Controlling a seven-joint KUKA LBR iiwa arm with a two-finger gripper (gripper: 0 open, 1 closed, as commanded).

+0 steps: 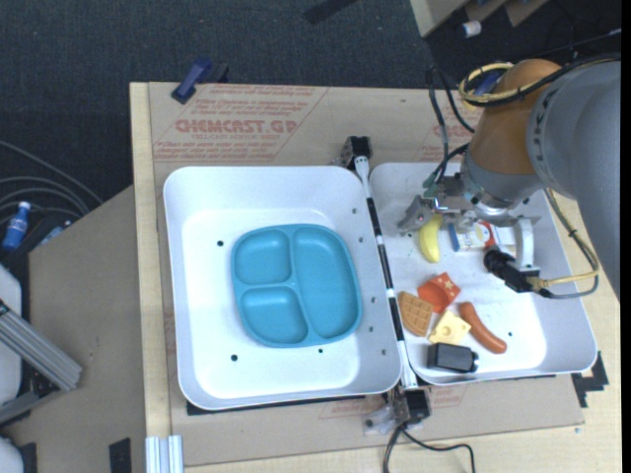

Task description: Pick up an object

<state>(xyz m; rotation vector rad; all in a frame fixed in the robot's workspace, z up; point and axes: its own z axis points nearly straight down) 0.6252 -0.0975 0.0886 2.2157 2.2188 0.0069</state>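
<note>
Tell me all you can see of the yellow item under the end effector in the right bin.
The yellow item looks like a small toy banana: smooth, plastic-looking, curved, lying flat on the floor of the right bin near its upper left part. The end effector sits directly over its upper end, hiding part of it; whether it grips it is unclear. Red and orange toy food lies just below, apart from it.

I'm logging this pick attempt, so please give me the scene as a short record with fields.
left bin: shallow white bin holding a blue three-compartment plastic plate
right bin: shallow white bin holding the toy items
items: yellow banana-shaped toy, red pepper-like piece, tan waffle piece, pale yellow cheese wedge, orange-red sausage, black rectangular block
gripper: gripper low over the banana toy, at the right bin's far end
hold: cannot tell
</note>
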